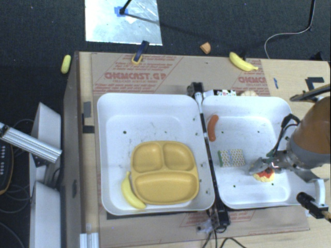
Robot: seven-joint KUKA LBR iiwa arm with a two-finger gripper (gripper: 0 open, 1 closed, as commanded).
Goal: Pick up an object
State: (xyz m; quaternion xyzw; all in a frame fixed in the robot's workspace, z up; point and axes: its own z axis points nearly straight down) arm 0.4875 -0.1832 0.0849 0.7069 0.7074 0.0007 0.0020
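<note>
Hand (pixel 265 165) low in right bin (pixel 248 200), over small red-and-yellow toy (pixel 265 175); grip unclear, cannot tell. Toy lies near bin's right side. Cardboard surface (pixel 155 71) reads "CHEMCAST GP".

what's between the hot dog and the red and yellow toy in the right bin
A small checkered sponge lies between the hot dog and the red and yellow toy, seen in the camera view.
</note>
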